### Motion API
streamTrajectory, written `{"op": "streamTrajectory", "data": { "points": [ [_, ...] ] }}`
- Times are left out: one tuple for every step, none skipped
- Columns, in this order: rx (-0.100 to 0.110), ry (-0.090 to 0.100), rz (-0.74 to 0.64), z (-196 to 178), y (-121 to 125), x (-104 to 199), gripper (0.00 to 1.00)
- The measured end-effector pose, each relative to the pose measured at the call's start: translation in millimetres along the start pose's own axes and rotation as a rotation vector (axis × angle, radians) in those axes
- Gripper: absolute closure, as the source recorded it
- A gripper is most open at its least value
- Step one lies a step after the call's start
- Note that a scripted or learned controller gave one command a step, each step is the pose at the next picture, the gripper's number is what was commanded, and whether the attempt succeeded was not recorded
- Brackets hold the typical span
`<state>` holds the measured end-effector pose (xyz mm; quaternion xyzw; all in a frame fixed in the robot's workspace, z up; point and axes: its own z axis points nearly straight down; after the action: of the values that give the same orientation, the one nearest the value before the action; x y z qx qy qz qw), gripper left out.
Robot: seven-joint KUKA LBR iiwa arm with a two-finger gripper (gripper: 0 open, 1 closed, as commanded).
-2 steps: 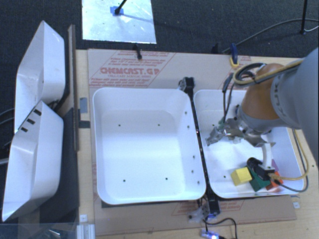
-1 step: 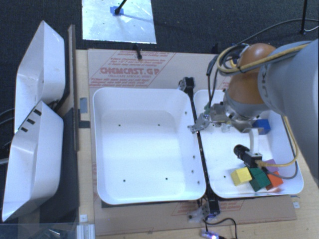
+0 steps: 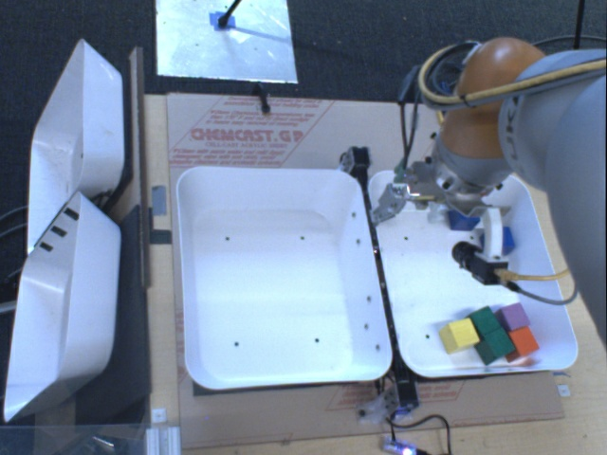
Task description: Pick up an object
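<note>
In the right bin (image 3: pixel 427 292), a cluster of small blocks lies at the near right corner: a yellow block (image 3: pixel 462 335), a green block (image 3: pixel 489 334), a purple block (image 3: pixel 514 315) and an orange block (image 3: pixel 523 343). A blue block (image 3: pixel 464 221) sits at the bin's far side, partly hidden under the wrist. My gripper (image 3: pixel 389 202) hangs low over the far left part of the right bin, close to the wall between the bins. It is left of the blue block and well away from the block cluster. I see nothing held in it.
The left bin (image 3: pixel 275 273) stands beside the right one, their walls touching. Two more white bins (image 3: pixel 66 254) lean at the far left off the bench. A metal plate (image 3: pixel 226 27) lies at the back.
</note>
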<state>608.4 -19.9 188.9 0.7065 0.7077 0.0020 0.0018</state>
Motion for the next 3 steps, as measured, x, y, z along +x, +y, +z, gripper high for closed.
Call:
{"op": "streamTrajectory", "data": {
  "points": [
    [0.004,0.000,-0.003,2.6,40.2,56.0,0.00],
    [0.002,-0.001,0.004,-33.0,6.2,18.6,0.00],
    [0.008,-0.001,0.000,4.6,48.0,29.8,0.00]
  ]
}}
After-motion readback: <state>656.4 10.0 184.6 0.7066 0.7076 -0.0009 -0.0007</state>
